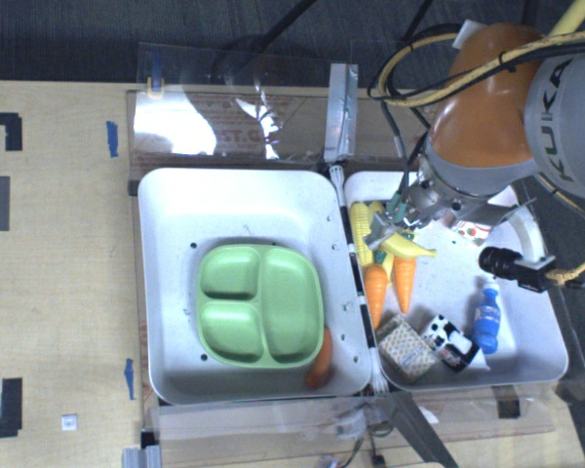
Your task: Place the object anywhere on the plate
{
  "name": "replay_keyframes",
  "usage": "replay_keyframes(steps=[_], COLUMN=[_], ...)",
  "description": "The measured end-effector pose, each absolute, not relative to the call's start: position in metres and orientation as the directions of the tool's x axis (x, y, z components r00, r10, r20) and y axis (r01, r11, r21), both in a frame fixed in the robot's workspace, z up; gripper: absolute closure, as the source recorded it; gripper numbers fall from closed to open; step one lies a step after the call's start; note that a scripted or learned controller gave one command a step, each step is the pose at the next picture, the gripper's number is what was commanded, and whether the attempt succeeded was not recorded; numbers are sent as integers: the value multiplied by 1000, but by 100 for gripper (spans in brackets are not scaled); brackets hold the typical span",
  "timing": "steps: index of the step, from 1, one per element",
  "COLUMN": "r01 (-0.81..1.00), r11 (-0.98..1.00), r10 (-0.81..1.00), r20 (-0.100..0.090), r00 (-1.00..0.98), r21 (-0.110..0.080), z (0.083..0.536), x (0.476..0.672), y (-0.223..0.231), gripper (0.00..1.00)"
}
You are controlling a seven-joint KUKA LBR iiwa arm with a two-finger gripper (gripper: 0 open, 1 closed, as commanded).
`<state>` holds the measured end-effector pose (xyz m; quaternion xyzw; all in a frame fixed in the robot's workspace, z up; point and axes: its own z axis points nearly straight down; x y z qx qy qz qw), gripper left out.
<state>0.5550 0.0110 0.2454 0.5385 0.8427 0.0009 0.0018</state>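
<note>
A green divided plate (260, 305) lies in the left bin (175, 203) with nothing on it. My gripper (397, 224) is low over the far left corner of the right bin (531, 354), right above a yellow banana (411, 249) and a corn cob (361, 234). Just in front of them lie two orange carrots (375, 292), side by side. The arm's wrist hides the gripper's upper part.
An orange piece (320, 364) lies in the left bin against the plate's near right edge. The right bin also holds a blue bottle (487, 320), a black-and-white cow toy (450, 341) and a woven pouch (405, 347). A raised divider (356, 291) separates the bins.
</note>
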Motion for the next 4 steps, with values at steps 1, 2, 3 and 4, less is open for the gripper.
replay_keyframes(steps=[1, 2, 3, 4], r01=[847, 840, 909, 978], r11=[532, 542, 416, 209], r10=[847, 840, 909, 978], r20=[2, -1, 2, 0], r00=[-532, -542, -416, -209], r21=[1, 3, -4, 6], z=[127, 150, 132, 102], x=[552, 569, 521, 575], y=[99, 98, 160, 122], gripper=[100, 100, 100, 100])
